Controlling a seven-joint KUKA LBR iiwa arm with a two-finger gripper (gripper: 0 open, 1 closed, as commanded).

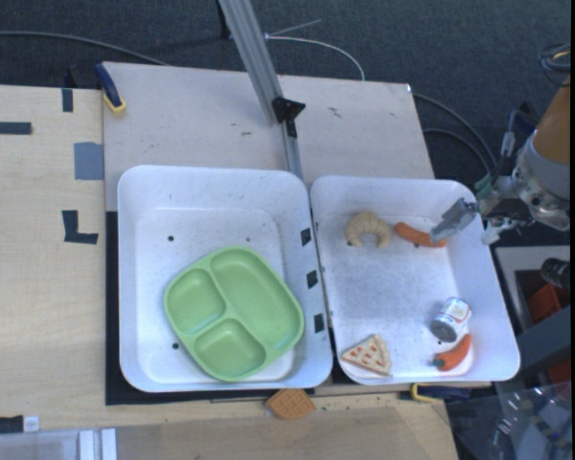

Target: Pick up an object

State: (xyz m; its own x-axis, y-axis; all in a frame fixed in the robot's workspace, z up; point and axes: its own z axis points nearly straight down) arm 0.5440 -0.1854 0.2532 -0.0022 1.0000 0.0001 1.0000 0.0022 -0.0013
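Observation:
The right bin (479, 286) holds a tan croissant (367, 228), an orange carrot-like piece (414, 234), a small silver can (449, 318), an orange and green chili-like piece (455, 353) and a triangular sandwich slice (367, 356). My gripper (457, 219) hangs over the bin's upper right part. Its grey tip is just right of the orange carrot-like piece, at or touching that piece's right end. The arm's wrist (541, 185) is beyond the bin's right rim. Nothing shows as held.
The left bin (139, 257) holds a green divided plate (233, 311). A slanted metal pole (254, 51) ends at the bins' back edge between them. A brown waffle-like piece (288, 403) lies on the bench in front of the bins.

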